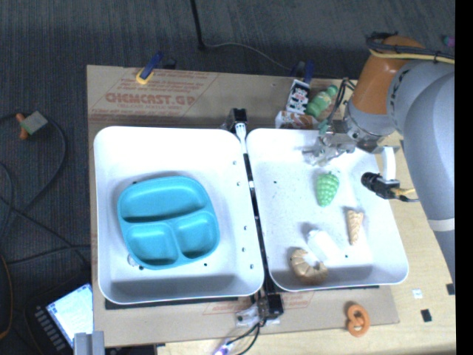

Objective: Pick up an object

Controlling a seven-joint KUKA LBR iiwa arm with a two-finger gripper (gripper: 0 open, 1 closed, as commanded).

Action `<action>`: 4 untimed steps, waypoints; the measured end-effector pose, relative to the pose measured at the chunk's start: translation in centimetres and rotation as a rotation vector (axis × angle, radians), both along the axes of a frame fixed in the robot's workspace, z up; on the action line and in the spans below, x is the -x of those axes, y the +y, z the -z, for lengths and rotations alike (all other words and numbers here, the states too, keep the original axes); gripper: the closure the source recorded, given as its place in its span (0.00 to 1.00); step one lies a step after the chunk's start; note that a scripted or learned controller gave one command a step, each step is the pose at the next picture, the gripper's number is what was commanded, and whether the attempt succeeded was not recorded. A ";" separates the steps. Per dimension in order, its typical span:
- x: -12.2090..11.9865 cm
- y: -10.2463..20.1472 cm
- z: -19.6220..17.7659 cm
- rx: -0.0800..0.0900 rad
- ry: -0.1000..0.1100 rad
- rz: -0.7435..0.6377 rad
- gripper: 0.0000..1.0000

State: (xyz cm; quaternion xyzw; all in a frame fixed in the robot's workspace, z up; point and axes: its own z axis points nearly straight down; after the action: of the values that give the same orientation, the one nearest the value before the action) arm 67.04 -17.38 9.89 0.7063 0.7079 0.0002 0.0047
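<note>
Brown table (133,98), two white bins. Claw (325,148) in right bin (277,220); finger state unclear. Green toy (327,188) just below claw, long axis vertical.

One fixed camera looks down slantwise (from above) on both white bins (103,198).

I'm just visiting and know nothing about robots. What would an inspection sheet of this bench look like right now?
Surface: brown board bearing a left bin and a right bin.
Job's things: in the right bin, a green toy, cone, white piece, pastry.
Clutter: blue divided tray in the left bin; orange ring on the board.
Grippers: gripper over the right bin's far end, above the green toy.
Cables: black cable on the floor.
Surroundings: dark carpet.
</note>
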 end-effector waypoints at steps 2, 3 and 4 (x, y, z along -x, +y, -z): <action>0.0 0.0 -1.0 0.002 0.000 0.000 1.00; 0.0 5.5 1.1 -0.004 0.002 0.001 1.00; 6.2 -1.4 1.0 -0.001 0.001 0.003 1.00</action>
State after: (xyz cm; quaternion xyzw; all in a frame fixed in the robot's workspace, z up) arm 60.88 -18.82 8.87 0.7074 0.7068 0.0001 0.0040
